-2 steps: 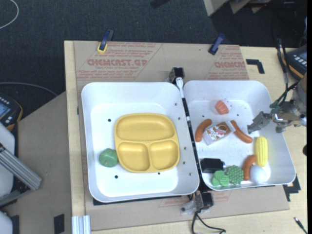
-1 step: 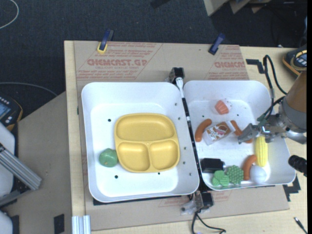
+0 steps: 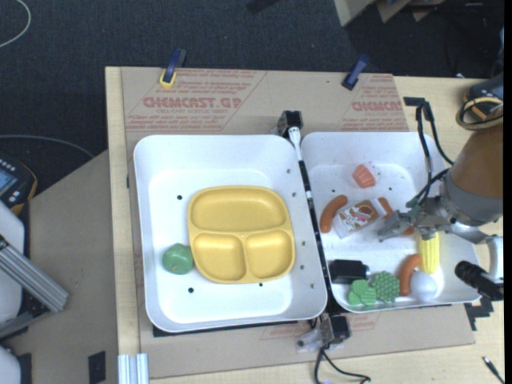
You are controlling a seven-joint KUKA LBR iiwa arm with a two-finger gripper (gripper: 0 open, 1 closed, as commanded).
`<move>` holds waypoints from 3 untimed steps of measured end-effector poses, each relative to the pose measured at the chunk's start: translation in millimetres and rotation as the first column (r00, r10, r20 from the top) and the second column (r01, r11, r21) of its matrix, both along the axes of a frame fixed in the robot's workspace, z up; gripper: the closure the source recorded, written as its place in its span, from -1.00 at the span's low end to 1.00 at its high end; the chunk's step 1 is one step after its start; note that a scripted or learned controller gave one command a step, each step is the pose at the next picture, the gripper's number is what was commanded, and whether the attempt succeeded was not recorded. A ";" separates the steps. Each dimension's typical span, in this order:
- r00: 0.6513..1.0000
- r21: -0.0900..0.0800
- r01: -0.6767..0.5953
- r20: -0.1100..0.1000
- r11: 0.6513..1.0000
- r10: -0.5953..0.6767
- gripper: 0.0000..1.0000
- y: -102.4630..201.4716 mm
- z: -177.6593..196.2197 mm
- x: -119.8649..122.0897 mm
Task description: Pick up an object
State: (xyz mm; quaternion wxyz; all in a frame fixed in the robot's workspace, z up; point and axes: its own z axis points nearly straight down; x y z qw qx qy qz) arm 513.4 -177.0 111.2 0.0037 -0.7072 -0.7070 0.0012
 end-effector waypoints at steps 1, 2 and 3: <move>1.000 0.001 -0.001 0.001 1.000 0.001 -1.00 1.5 -28.3 -0.5; 1.000 -0.003 0.001 0.007 1.000 -0.001 1.00 0.5 -16.1 0.4; 1.000 -0.006 -0.002 0.013 1.000 0.002 1.00 4.4 30.7 9.0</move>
